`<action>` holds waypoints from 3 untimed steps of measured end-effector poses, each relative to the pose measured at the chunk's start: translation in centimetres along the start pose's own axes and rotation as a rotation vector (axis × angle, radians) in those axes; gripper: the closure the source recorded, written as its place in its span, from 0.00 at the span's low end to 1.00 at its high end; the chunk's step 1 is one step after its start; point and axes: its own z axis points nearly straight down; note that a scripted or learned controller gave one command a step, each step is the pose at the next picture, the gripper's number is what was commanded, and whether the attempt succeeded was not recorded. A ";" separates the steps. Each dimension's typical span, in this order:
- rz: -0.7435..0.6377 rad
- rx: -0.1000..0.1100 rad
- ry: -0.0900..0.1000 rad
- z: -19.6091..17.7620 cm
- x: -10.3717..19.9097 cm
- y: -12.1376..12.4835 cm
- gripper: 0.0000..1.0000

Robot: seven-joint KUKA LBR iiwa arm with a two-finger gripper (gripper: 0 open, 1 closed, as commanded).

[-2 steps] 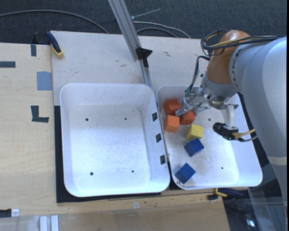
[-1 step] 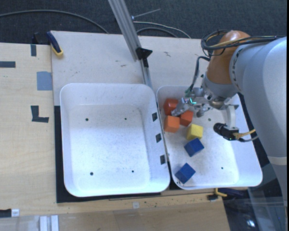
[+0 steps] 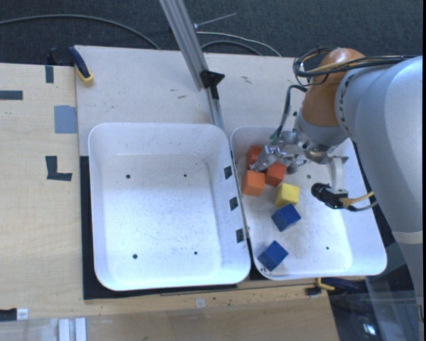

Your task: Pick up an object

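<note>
In the right bin (image 3: pixel 341 258) lie several small blocks. An orange block (image 3: pixel 253 182) sits by the bin's left wall, with a red-orange block (image 3: pixel 254 155) just above it and another red-orange block (image 3: pixel 275 175) to its right. Below them are a yellow block (image 3: pixel 287 192) and two blue blocks (image 3: pixel 285 217) (image 3: pixel 273 254). My gripper (image 3: pixel 277 155) hangs low over the upper left of this bin, right between the two red-orange blocks. Its body hides the space beneath it.
The left bin (image 3: pixel 156 204) stands beside the right one. A slanted metal rail (image 3: pixel 188 41) crosses the bench at the back. The grey arm (image 3: pixel 390 133) covers the right bin's right side.
</note>
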 end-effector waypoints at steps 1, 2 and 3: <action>-0.001 -0.001 -0.001 -1.0 0.0 0.0 1.00; -0.002 0.001 -0.002 -1.0 0.0 0.0 0.00; 0.003 -0.011 0.003 0.2 0.0 -4.7 0.00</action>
